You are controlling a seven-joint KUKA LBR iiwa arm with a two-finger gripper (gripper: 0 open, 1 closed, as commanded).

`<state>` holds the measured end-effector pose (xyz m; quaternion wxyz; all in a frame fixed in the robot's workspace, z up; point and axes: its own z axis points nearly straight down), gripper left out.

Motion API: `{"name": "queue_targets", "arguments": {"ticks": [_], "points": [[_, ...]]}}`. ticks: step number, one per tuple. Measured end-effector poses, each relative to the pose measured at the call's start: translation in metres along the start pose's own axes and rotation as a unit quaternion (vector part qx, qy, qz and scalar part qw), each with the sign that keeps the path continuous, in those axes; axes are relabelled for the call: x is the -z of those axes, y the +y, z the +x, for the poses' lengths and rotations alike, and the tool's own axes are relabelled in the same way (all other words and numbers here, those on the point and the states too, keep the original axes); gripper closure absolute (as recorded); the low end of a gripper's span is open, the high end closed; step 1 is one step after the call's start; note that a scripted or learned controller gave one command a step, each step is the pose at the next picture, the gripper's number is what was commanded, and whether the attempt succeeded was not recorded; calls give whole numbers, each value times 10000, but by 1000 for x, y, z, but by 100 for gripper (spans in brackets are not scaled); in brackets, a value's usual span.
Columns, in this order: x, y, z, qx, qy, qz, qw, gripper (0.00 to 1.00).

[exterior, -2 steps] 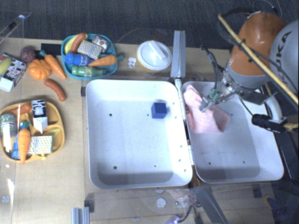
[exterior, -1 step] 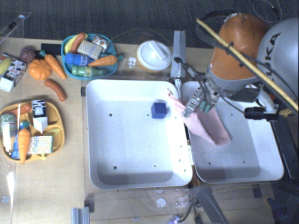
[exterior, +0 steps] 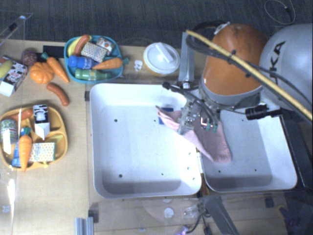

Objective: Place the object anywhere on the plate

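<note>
A pink cloth lies draped across the wall between the two white bins, running from the left bin's upper right corner down into the right bin. A small blue item peeks out at the cloth's upper left end. My gripper sits right on top of the cloth's middle, under the orange band of the arm; the wrist hides where it meets the cloth. A yellow plate holding several toy foods rests on the bench far to the left, outside the bins.
The left bin and right bin stand side by side. A blue bowl of toy food, a white lid, and loose toy carrots and a sausage lie at the back left.
</note>
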<state>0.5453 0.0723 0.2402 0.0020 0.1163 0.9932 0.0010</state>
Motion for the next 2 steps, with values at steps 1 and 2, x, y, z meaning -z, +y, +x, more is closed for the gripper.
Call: {"name": "queue_targets", "arguments": {"ticks": [1, 2], "points": [[-14, 39, 24, 1159, -9, -6, 9933, 100], [-14, 39, 24, 1159, -11, -8, 9933, 0]]}}
